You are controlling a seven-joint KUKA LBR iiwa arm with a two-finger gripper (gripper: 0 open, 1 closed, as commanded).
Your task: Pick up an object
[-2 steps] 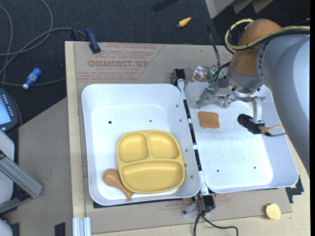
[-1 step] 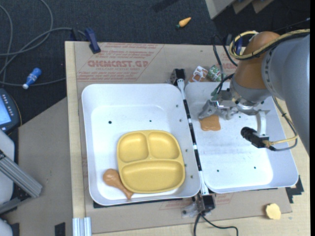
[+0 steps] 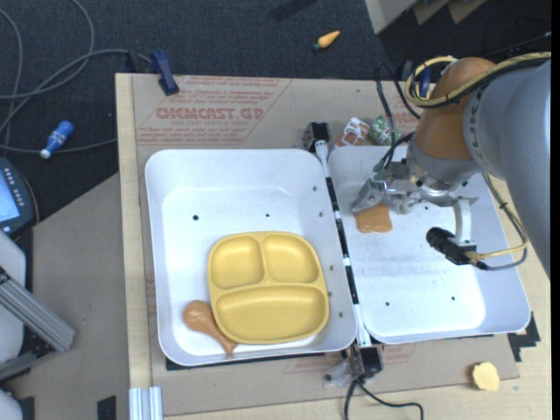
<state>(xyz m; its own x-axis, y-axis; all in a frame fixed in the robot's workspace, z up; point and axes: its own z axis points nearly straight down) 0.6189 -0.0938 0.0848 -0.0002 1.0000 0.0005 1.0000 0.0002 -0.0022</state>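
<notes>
- In the right bin, near its upper left corner, the gripper is hanging over the white floor, with the grey arm and its orange band reaching in from the right.
- Whether the gripper is clenched or released, I cannot tell; the metal parts are blurring together from this angle.
- Just below the gripper, a flat orange-brown piece is lying on the bin floor, close to the divider between the two bins. Its upper edge is sitting right under the gripper's tip, and whether the two are touching cannot be made out.
- A black cable piece is hanging off the arm to the right of the orange-brown piece, above the bin floor.
- In the left bin, a yellow tray with three compartments is lying flat in the lower half, well apart from the gripper.
- An orange drumstick toy is lying against the tray's lower left corner, partly tucked under its edge.
- Behind the right bin, on the bench, a few small items are sitting near the bin's upper rim.
- A yellow lump is resting on the bench below the right bin's lower right corner.
- On the dark floor beyond the bench, a blue bottle is lying to the left and a small orange bit is lying at the top.
</notes>
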